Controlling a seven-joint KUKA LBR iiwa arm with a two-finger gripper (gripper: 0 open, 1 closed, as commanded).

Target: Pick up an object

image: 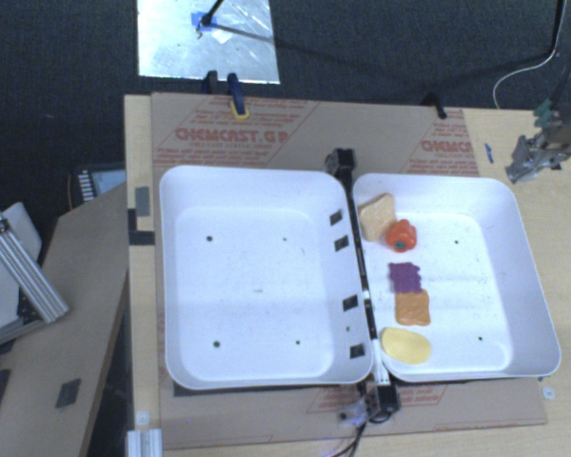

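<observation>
You've got the gripper (536, 158) sitting way out at about 2 o'clock, over the bare bench past the right bin's (514, 255) top-right corner, well apart from everything you could grab; it's too small and blurry to say what it's doing, so I can't tell whether it's released or clenched, and nothing shows in it. All your pickable stuff is lined up along the right bin's left wall, just right of the divider between the two bins. Going from 12 down to 6 o'clock in that column: a tan bread piece (376, 216), a red-orange tomato (402, 236) touching its lower right edge, then a purple block (405, 276), an orange cracker (412, 307) right under it and touching, and a yellow disc (405, 347) near the bin's bottom-left corner. The left bin (257, 284) sits at 9 o'clock from all that, with the cardboard sheet (295, 127) under both bins.
</observation>
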